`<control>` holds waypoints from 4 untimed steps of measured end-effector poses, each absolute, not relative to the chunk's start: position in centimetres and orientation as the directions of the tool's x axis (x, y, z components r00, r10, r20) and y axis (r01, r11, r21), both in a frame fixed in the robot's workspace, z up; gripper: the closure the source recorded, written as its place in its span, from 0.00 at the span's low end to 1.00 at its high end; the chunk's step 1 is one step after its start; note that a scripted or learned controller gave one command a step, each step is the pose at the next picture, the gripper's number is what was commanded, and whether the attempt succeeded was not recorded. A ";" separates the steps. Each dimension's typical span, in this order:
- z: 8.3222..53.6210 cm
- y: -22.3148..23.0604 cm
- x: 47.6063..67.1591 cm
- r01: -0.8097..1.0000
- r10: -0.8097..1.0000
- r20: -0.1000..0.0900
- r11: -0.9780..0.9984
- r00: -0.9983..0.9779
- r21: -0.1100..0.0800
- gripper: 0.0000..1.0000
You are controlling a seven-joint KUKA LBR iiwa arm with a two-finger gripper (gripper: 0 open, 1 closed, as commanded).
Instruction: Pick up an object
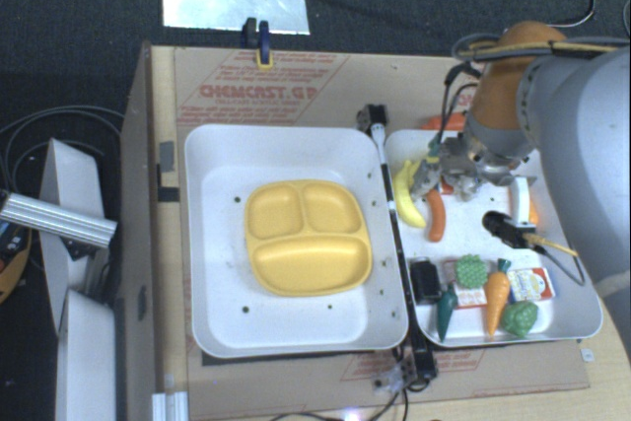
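My gripper (440, 178) hangs low over the back left part of the right bin (588, 319), below the grey wrist and its orange band (493, 99). A yellow toy banana (405, 195) lies just left of it, against the bin's left wall. An orange sausage-shaped piece (435, 216) lies just in front of the gripper. I see nothing lifted out of the bin. The gripper's body hides what lies directly under it.
The left bin (212, 212) holds a yellow divided plate (307, 237). At the front of the right bin lie a bumpy green piece (471, 270), a toy carrot (496, 300), a dark green piece (445, 311), a green leafy piece (521, 316) and a small box (534, 283).
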State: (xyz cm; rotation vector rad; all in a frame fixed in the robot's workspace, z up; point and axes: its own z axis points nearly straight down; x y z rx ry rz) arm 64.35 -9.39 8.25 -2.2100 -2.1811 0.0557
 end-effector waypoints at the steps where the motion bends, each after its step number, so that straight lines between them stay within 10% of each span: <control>1: 8.3 -9.3 64.3 0.999 1.000 -0.004 -0.012 0.012 -0.050 0.00; 2: 8.1 -9.8 64.5 0.998 1.000 0.008 -0.010 0.011 -0.055 0.00; 4: 8.7 -8.9 63.8 1.000 1.000 -0.011 -0.002 0.002 0.009 0.00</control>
